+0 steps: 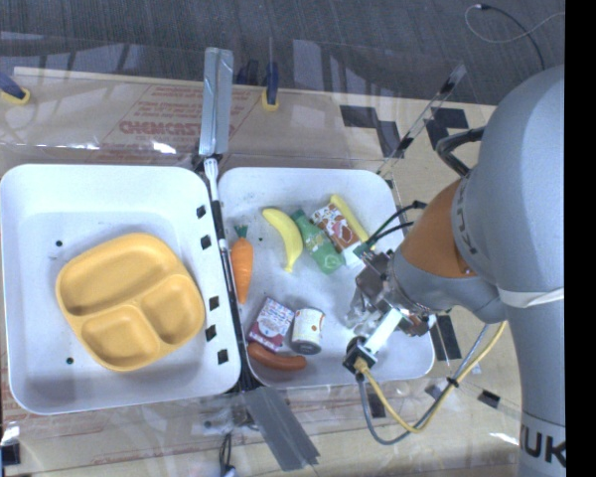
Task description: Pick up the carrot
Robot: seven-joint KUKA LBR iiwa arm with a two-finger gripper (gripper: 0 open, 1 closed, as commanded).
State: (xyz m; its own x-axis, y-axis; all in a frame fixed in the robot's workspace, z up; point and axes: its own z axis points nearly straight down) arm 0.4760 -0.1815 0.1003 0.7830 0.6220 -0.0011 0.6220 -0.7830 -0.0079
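Note:
The orange carrot with a small green top lies along the left wall of the right bin, pointing toward the front. My gripper hangs over the right part of that bin, well right of the carrot, and nothing shows between its fingers. The wrist and cables hide the fingertips.
In the right bin lie a yellow banana, a green item, a snack packet, a red packet, a small can and a sausage. A yellow compartment plate sits in the left bin.

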